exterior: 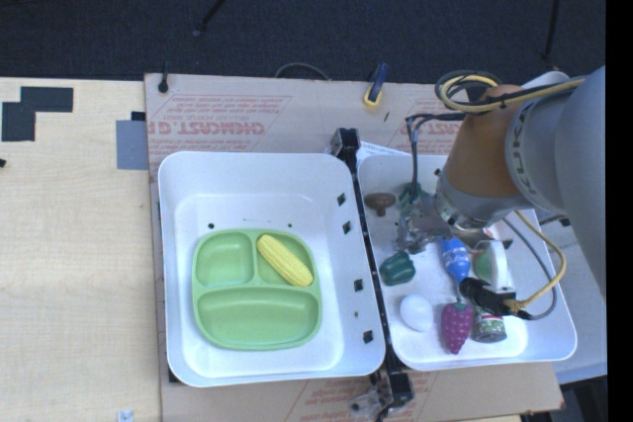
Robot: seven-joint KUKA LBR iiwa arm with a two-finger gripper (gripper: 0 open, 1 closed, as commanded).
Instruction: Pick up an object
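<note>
The grey arm (pixel 554 148) with its orange band is reaching in from the right and hanging over the far half of the right bin (pixel 564 336). Its gripper (pixel 415 230) is pointing down near the bin's left wall, and whether it is clamped on anything or standing apart is not something the view is making clear.

The loose objects are all lying in this right bin. A small green piece (pixel 398 267) is sitting just near of the gripper, close below it and seemingly apart from it. A small brown piece (pixel 379 203) is lying just to the gripper's far left. A blue object (pixel 455 260) is resting to the gripper's right and a little nearer, beside a white-and-green item (pixel 492 264) partly hidden by cables. Further toward the near edge, a white egg-shaped object (pixel 416 312) is sitting beside a purple bunch of grapes (pixel 455 326), with a small dark can (pixel 490 328) just to the right of the grapes.

In the left bin (pixel 188 193), well apart from the gripper, a green divided plate (pixel 252 311) is lying flat, and a yellow corn cob (pixel 285 260) is resting across its far right compartment.
</note>
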